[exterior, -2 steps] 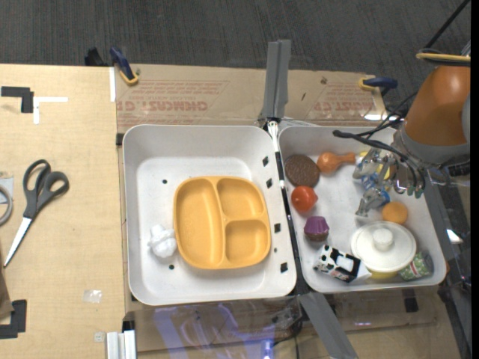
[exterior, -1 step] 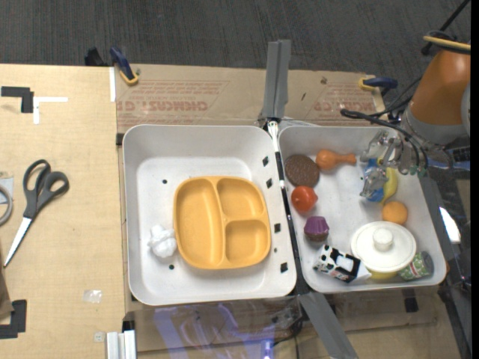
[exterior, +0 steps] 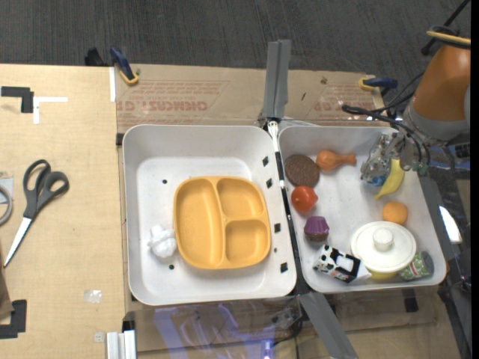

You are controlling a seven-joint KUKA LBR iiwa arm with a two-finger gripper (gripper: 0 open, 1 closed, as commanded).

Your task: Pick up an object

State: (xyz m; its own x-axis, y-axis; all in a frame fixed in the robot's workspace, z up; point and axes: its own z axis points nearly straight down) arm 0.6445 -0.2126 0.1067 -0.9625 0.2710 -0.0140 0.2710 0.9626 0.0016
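My gripper [exterior: 383, 163] hangs low over the far right part of the right bin [exterior: 340, 137], below the arm's orange band. A yellow banana [exterior: 391, 179] lies right beside it, touching or nearly touching its tip. Close by in the same bin lie an orange fruit [exterior: 394, 213], an orange squash-shaped piece [exterior: 334, 159], a brown round patty [exterior: 301, 170], a red tomato [exterior: 303, 198] and a purple piece [exterior: 316, 228]. Whether anything is held cannot be made out.
A white lidded bowl [exterior: 383, 247], a green piece [exterior: 419, 267] and a black-and-white toy [exterior: 337, 264] crowd the right bin's near side. The left bin [exterior: 142, 200] holds a yellow divided plate [exterior: 222, 221] and a white crumpled lump [exterior: 160, 240]. Scissors [exterior: 36, 193] lie on the bench.
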